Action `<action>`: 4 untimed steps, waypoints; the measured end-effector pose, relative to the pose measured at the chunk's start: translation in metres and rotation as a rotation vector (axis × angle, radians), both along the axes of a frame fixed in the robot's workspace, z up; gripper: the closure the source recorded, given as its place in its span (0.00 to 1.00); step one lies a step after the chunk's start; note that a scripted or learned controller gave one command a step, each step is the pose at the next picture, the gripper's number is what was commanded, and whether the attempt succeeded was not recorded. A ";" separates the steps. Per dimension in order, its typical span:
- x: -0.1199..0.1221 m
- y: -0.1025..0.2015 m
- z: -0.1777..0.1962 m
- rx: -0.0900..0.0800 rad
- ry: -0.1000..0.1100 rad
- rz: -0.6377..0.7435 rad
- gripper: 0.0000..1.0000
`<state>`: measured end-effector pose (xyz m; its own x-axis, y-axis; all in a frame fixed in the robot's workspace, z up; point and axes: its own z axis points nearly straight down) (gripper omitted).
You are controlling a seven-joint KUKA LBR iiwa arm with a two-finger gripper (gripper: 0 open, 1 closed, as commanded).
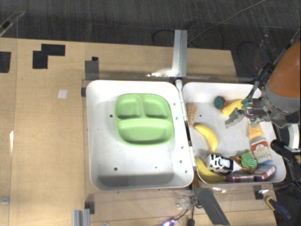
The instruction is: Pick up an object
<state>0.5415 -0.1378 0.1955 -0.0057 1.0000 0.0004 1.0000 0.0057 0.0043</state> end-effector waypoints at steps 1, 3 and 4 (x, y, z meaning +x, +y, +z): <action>0.044 0.047 -0.091 0.000 0.001 0.049 0.00; -0.025 0.038 -0.104 -0.002 -0.013 0.068 0.00; -0.022 0.040 -0.092 0.002 -0.020 0.069 1.00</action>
